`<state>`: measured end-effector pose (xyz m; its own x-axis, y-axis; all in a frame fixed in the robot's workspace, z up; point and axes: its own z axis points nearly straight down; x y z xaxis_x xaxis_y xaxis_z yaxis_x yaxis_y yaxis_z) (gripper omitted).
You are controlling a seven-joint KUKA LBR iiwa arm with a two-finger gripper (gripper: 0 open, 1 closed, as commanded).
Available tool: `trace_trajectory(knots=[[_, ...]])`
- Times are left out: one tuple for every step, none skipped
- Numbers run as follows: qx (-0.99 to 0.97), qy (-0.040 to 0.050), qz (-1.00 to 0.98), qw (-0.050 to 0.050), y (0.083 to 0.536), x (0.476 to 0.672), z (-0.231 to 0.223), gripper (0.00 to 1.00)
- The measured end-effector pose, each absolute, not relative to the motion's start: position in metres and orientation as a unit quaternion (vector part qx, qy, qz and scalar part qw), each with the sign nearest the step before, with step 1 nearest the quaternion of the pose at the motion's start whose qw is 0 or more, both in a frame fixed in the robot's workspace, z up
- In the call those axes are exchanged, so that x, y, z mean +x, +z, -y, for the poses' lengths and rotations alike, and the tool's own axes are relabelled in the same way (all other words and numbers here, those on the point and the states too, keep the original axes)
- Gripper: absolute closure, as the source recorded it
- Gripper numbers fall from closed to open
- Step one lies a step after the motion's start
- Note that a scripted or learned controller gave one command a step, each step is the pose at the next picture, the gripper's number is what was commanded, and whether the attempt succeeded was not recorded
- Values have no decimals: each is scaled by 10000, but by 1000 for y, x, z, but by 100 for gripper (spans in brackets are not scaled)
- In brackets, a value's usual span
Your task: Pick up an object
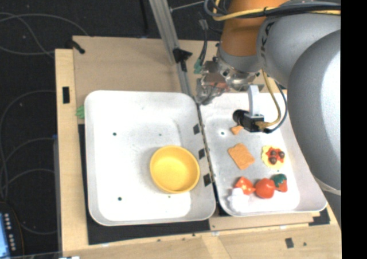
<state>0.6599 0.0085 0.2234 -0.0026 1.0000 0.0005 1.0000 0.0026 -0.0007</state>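
My gripper (207, 90) hangs over the far left corner of the right bin (307, 197), close to the divide between the two bins. Nothing shows under it. In the right bin lie an orange square cracker (241, 156), a small orange bit (235, 130), a yellow piece with red berries (274, 156), a red tomato (265, 188), a small red and orange piece (243, 184), a red and green item (279, 181) and a white lump (237, 197). A yellow bowl (174, 169) stands upright in the left bin (114, 120).
A slanted metal rail (163, 20) runs down to the gap between the bins, just left of the gripper. The big grey arm (309, 63) covers the right bin's far right side. A black cable clip (248, 119) dangles above the small orange bit.
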Motion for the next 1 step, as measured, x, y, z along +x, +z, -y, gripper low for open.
trace_trajectory(knots=[[-7040, -16, 7102, 3, 238, 665, -70, 100]])
